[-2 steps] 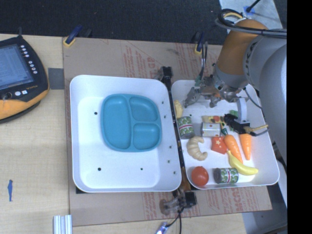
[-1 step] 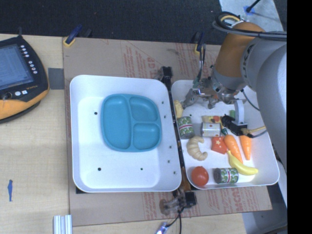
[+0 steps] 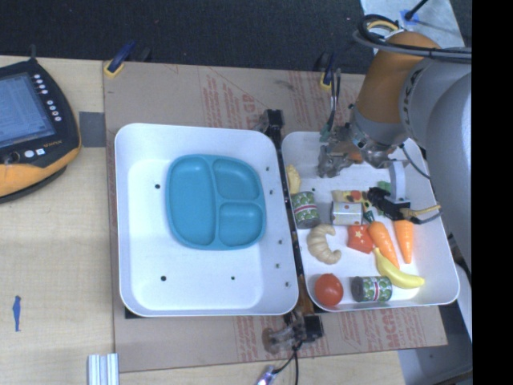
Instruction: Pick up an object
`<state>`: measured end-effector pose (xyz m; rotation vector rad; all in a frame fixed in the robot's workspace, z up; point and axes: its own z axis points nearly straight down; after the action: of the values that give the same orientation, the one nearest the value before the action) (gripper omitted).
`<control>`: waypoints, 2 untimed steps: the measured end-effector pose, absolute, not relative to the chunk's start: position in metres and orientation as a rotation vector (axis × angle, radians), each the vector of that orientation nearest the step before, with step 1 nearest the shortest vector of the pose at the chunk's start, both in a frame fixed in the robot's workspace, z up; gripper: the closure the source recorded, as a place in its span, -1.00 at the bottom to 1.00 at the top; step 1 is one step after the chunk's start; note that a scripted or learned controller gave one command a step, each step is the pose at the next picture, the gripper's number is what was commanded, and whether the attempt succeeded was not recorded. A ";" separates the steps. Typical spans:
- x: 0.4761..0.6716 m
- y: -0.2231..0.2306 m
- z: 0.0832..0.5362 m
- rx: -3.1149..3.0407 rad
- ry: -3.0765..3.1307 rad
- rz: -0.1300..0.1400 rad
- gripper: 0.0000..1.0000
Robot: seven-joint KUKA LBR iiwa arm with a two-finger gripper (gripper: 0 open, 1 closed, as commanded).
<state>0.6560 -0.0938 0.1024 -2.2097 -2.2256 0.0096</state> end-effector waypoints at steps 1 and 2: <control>0.656 -0.094 0.102 -2.209 -2.226 0.010 -1.00; 0.656 -0.093 0.092 -2.213 -2.225 0.007 -1.00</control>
<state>0.6559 -0.0926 0.0919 -2.2127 -2.2251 0.0071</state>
